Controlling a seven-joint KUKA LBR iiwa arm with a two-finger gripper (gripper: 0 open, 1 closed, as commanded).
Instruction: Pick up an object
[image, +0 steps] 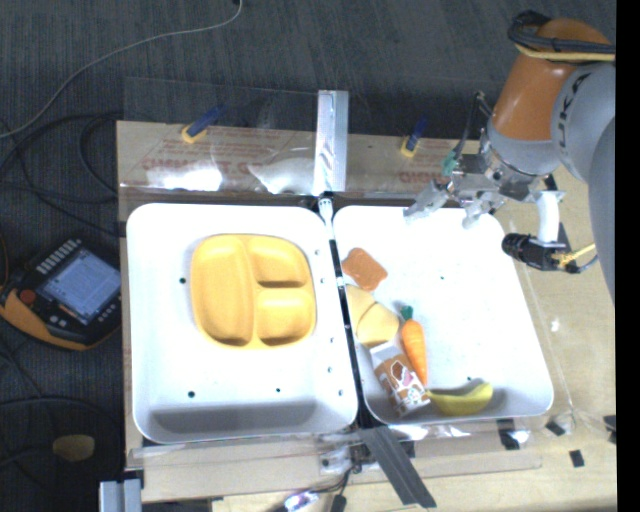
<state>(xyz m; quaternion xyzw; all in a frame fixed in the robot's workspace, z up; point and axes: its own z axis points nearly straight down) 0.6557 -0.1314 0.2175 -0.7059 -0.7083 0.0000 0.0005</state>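
Observation:
The right bin (500, 320) holds several items along its left and front sides. An orange-brown flat piece (365, 268) lies near the divider, with a pale yellow wedge (372, 320) just below it. Beside the wedge lies a carrot (413, 345) with its green top pointing to the back. A small brown-and-white packet (402, 385) and a banana (462, 398) rest at the front wall. My gripper (445, 208) hovers over the bin's back edge, open, with nothing between its fingers, well away from all the items.
In the left bin (160, 400) sits a yellow divided tray (252, 288). A metal post (331, 140) rises behind the divider between the bins. Crumpled clear plastic (285, 175) lies behind the left bin. A handheld pendant (65, 290) rests on the floor at left.

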